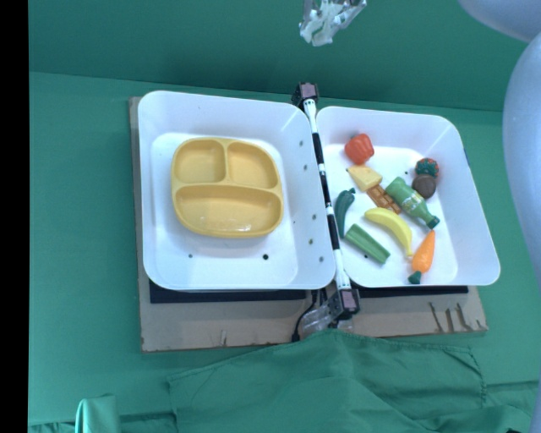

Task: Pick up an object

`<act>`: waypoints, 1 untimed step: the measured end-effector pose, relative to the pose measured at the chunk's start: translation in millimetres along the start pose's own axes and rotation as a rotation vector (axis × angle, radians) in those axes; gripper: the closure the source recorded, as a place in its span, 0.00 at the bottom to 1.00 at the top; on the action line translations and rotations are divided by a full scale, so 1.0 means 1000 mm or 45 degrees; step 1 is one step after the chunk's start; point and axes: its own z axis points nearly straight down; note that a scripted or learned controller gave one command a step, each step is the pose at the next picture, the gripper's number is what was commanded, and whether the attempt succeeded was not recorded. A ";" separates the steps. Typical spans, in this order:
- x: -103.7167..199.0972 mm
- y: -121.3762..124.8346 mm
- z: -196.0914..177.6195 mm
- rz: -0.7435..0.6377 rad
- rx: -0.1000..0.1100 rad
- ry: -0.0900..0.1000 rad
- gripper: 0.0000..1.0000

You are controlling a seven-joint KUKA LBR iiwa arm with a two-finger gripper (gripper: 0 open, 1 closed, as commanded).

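Green cloth (338, 385) lies nearest. Beyond it, the right bin (473, 254) holds crowded toy foods: carrot (423, 254) beside banana (392, 227). Risk: neighbours may jam a grasp. Farthest, the gripper (330, 21) hangs high; its state cannot be told.

Single fixed camera, mounted high over the bench, looking down at a slant, wide framing. Gripper (331, 19) sits at top edge; both bins lie below it in frame: left bin (161, 118) down-left, right bin (473, 245) down-right. Arm (522, 127) enters from right.
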 end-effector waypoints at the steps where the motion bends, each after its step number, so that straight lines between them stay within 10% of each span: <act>1: 0.052 -0.010 -0.010 0.000 0.004 0.001 1.00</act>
